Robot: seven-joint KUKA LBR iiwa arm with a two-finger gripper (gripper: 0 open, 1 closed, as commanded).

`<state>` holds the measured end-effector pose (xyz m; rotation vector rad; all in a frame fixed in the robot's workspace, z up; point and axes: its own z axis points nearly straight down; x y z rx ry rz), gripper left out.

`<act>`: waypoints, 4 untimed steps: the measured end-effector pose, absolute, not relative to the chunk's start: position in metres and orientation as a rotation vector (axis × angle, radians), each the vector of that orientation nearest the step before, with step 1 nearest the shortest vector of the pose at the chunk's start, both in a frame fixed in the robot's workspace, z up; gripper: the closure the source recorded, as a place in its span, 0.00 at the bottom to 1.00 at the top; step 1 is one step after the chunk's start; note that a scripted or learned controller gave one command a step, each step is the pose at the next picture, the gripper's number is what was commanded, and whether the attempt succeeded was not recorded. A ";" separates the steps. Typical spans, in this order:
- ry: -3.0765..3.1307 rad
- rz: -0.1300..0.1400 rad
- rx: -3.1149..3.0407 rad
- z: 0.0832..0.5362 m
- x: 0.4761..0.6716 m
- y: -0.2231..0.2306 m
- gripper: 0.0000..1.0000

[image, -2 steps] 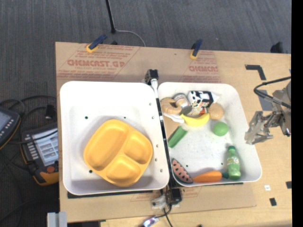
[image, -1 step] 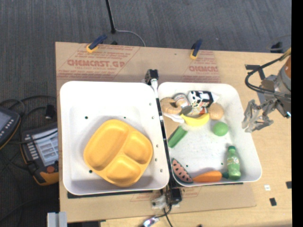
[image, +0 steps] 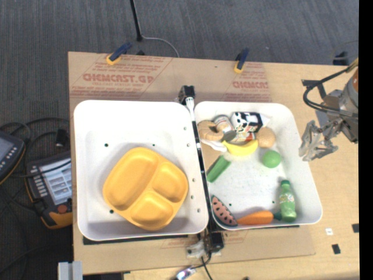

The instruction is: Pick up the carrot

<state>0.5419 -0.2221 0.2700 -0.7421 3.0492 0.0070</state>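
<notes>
Two white bins sit on the table. My end effector (image: pixel 317 143) hangs outside the right bin (image: pixel 303 174), at its 3 o'clock edge, fingers spread and grasping nothing. The carrot (image: pixel 255 218) lies at the bin's 6 o'clock wall, between a watermelon slice (image: pixel 224 211) and a green bottle (image: pixel 286 200).

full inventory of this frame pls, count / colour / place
carrot: 1, orange, right bin, near edge
bottle: 1, green, right bin, beside carrot
watermelon slice: 1, red, right bin, near-left corner
cucumber: 1, green, right bin, left side
lime: 1, green, right bin, middle
banana: 1, yellow, right bin, far cluster
plate: 1, yellow, sectioned, left bin
bins: 2, white, side by side
clamps: 2, yellow-blue, far board edge
hand: 1, grey, outside right bin's right rim
</notes>
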 end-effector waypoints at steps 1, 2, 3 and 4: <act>2.871 0.005 -1.273 0.248 0.532 -0.223 1.00; 2.551 0.005 -1.830 0.246 0.563 -0.223 1.00; 2.088 0.007 -2.343 0.231 0.610 -0.222 1.00; 1.353 0.009 -2.831 0.242 0.578 -0.216 1.00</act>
